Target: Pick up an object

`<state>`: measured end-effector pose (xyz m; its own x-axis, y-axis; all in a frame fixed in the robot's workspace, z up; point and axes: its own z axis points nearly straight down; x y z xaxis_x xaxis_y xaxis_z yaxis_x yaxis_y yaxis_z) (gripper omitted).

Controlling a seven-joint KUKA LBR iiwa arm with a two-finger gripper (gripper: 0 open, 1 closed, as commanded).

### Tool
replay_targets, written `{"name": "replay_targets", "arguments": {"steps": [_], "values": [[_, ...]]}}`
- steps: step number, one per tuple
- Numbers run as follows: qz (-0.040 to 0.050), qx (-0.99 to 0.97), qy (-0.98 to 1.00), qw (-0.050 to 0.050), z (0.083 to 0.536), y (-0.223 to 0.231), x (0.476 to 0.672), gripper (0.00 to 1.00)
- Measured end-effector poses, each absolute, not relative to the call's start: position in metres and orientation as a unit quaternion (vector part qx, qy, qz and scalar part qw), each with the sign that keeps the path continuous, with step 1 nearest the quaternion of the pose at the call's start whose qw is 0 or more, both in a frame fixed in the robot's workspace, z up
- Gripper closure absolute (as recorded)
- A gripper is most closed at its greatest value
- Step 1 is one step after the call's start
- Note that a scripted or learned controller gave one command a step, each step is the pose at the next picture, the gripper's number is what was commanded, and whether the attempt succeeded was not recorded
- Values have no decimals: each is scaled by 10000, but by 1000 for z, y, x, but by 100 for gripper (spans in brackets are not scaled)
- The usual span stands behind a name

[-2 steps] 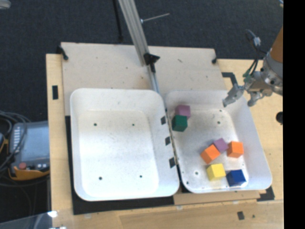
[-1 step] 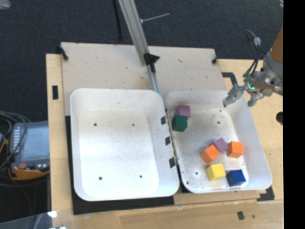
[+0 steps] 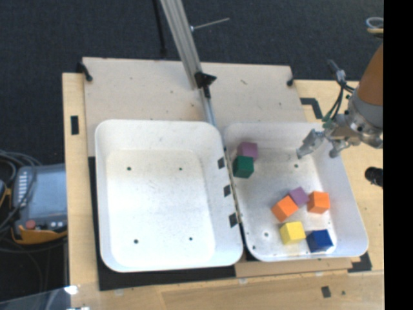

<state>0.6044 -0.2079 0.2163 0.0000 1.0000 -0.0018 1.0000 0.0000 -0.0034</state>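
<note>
Spread apart and gripping nothing, the jaws of the gripper (image 3: 321,143) are hanging over the far right part of the right bin (image 3: 348,192). Sitting in that bin are seven blocks: a purple block (image 3: 248,150) touching a green block (image 3: 243,166) at the far left, well left of the jaws; nearer, an orange block (image 3: 284,207), a small purple block (image 3: 298,196), another orange block (image 3: 318,201), a yellow block (image 3: 292,231) and a blue block (image 3: 319,239) are clustering together. Beside it, the left bin (image 3: 161,192) is lying flat. Being cubes, none shows a long axis.
</note>
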Motion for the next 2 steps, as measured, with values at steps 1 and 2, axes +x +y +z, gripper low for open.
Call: {"name": "replay_targets", "arguments": {"steps": [1, 2], "values": [[17, -7059, -7083, 13, 162, -203, 612, 0], [15, -7068, -7075, 9, 116, -198, 605, 0]]}}
